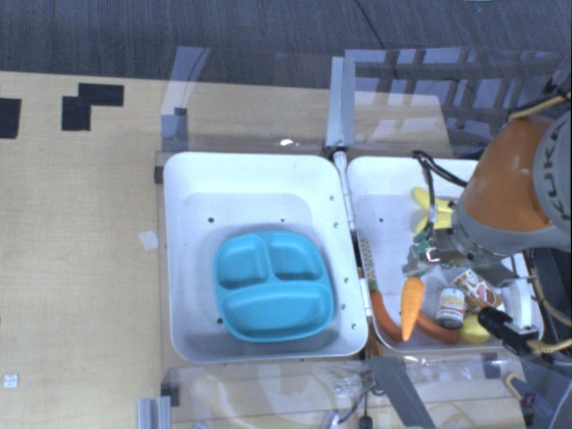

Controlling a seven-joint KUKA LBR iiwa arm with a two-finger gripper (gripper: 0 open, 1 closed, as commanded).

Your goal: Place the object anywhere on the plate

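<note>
carrot (pixel 411 306) lies just below the hand (pixel 427 256).

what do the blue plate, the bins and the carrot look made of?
Blue plate: likely moulded plastic, uniform colour, soft sheen, three rounded compartments.
Bins, left bin and right bin: probably thin formed plastic, white, semi-gloss, rounded corners.
Carrot: looks like toy plastic or rubber, even orange with smooth surface; can't tell which.
</note>
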